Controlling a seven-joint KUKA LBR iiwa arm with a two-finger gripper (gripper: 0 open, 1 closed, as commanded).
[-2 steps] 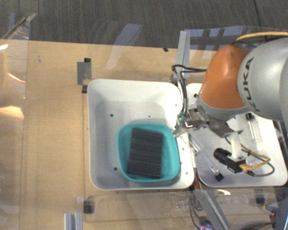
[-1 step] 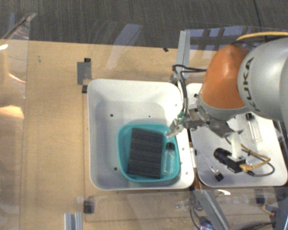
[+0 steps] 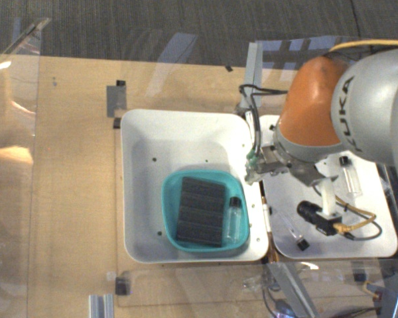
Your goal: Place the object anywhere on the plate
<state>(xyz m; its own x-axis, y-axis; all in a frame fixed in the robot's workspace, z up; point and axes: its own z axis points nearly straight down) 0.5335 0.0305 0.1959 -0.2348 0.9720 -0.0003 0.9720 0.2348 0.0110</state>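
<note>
A teal plate (image 3: 168, 194) sits in the left white bin (image 3: 140, 177), toward its front right. On the plate lies a dark grey ribbed block (image 3: 200, 211). Beside it, along the plate's right rim, lies a small clear bottle (image 3: 234, 218) with a black cap. My gripper (image 3: 336, 192) hangs over the right bin (image 3: 378, 240), well apart from the plate, and the bulky grey and orange wrist hides much of it. I see nothing held in it.
A small black piece (image 3: 302, 244) lies near the front of the right bin. The wall between the two bins (image 3: 264, 211) runs just left of the arm. Bare wooden bench (image 3: 53, 177) spreads to the left.
</note>
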